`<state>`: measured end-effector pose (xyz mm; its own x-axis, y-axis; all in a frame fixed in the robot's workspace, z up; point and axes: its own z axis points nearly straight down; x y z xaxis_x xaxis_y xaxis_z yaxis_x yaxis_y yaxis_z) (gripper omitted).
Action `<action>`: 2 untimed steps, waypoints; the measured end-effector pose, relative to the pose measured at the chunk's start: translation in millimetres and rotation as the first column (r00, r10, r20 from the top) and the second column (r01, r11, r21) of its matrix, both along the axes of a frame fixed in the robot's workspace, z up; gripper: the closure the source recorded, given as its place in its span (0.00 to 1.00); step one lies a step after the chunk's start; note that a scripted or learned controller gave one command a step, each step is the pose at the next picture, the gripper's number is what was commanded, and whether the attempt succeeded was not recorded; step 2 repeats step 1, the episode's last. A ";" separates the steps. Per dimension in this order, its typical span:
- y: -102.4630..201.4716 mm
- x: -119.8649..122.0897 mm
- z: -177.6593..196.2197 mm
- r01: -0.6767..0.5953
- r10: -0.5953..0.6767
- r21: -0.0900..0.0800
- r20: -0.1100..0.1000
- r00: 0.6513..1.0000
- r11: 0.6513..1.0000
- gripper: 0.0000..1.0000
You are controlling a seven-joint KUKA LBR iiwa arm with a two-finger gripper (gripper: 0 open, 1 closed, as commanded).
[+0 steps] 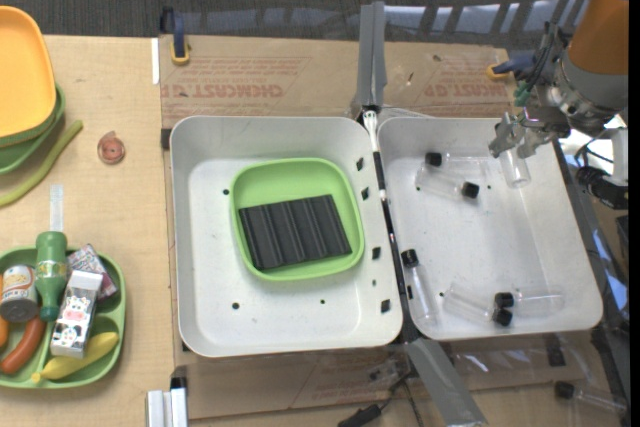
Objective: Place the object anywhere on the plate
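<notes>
Vial seems pinched in gripper (clear plastic, hard to confirm); carry it level over the divider, release low onto green plate.

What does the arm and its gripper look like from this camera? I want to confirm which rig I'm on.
The arm is grey near the wrist with an orange band above it. Yellow and black cables loop at its top, and thin cables with a blue fitting run down one side. The gripper is small, metallic and pale grey, too blurred for finer detail.
</notes>
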<state>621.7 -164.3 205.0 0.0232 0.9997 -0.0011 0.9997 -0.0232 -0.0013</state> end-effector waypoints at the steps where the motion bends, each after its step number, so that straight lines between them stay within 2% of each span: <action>1: 0.0 0.1 0.1 0.000 0.000 0.000 0.000 1.000 1.000 0.00; 2: 0.0 0.1 0.1 0.000 0.000 0.000 0.000 1.000 1.000 0.00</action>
